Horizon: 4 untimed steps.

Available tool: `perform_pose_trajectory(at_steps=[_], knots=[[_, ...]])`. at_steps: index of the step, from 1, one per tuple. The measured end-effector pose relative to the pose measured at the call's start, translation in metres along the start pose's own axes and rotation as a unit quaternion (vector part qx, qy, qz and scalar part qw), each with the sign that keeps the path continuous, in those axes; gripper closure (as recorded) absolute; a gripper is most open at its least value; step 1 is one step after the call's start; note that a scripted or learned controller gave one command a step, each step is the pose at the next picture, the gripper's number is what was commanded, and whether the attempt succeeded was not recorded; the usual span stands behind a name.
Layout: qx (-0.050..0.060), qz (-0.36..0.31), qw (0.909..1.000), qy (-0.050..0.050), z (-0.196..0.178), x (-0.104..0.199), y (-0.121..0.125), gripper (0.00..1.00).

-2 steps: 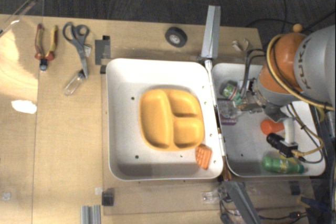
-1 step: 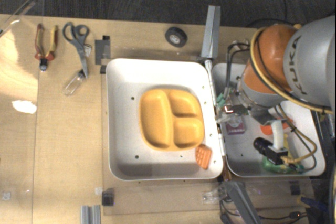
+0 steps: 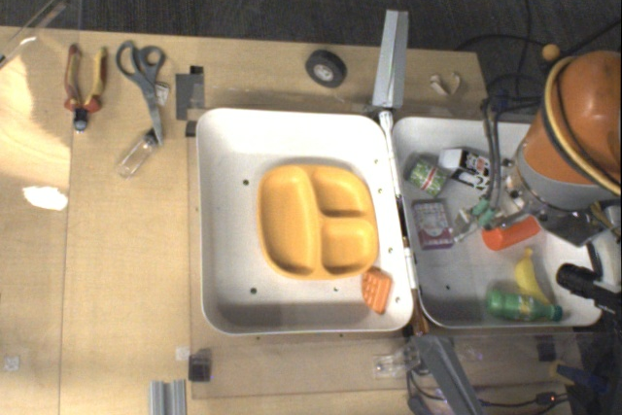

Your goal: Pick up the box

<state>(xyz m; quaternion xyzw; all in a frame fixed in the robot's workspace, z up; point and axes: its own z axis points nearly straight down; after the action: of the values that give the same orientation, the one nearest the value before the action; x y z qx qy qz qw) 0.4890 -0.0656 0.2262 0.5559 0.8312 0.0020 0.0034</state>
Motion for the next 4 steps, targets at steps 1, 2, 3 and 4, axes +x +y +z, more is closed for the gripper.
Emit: perform_pose_trajectory(at_steps=[1, 2, 3, 4], knots=[[0.001, 0.194, 0.9809, 0.001, 0.005, 0.044, 0.018, 1.00], [0.000, -0.093, 0.9957, 0.000, 0.010, -0.017, 0.086, 1.00], [0.002, 0.037, 0.9993, 0.001, 0.042, -0.002, 0.094, 1.00], [0.002, 0.037, 0.9993, 0.001, 0.042, -0.002, 0.094, 0.00]])
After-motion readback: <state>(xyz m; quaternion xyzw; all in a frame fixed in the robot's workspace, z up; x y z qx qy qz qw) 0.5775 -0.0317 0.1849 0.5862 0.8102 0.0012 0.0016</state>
